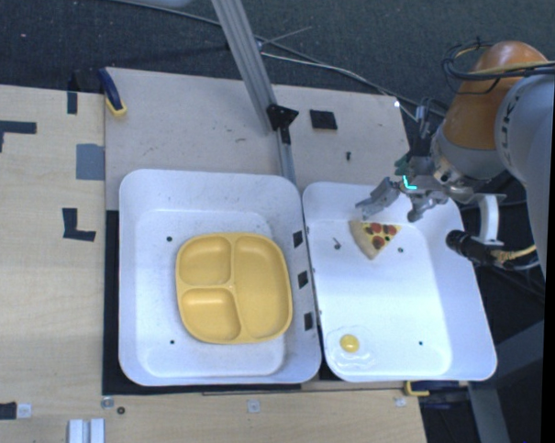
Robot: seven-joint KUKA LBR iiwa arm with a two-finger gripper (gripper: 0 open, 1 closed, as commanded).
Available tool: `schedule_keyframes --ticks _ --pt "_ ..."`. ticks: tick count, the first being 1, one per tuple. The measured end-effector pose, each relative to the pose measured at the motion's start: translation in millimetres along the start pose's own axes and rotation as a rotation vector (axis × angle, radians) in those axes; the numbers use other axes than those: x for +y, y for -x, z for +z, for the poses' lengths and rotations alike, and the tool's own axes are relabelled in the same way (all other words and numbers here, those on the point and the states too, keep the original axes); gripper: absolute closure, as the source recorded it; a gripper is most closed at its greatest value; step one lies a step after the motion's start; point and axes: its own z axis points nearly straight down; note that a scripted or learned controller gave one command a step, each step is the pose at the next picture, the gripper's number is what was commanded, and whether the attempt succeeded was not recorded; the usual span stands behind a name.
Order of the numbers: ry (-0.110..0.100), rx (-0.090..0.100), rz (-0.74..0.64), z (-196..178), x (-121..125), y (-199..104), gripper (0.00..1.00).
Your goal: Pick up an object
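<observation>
We see a pale wood desk [199,121] with grey tape patches [90,160] on its left part, dark floor beyond, cables trailing. Two white bins sit side by side. The left bin [138,256] holds a yellow divided plate [233,287]. The right bin [439,315] holds a toy pizza slice [375,237] near its far end and a toy fried egg [350,345] at its near edge. The gripper [398,201] hovers just above the pizza slice, jaws spread apart, holding nothing.
</observation>
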Motion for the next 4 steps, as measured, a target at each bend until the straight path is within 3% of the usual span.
schedule_keyframes --ticks 1,3,4 --pt "0.001 0.000 0.000 -0.4 0.3 0.0 0.00" --pt "0.002 -0.002 -0.001 93.5 13.1 -5.5 0.00" --pt "0.008 -0.006 -0.001 100.0 15.9 -4.8 0.00"
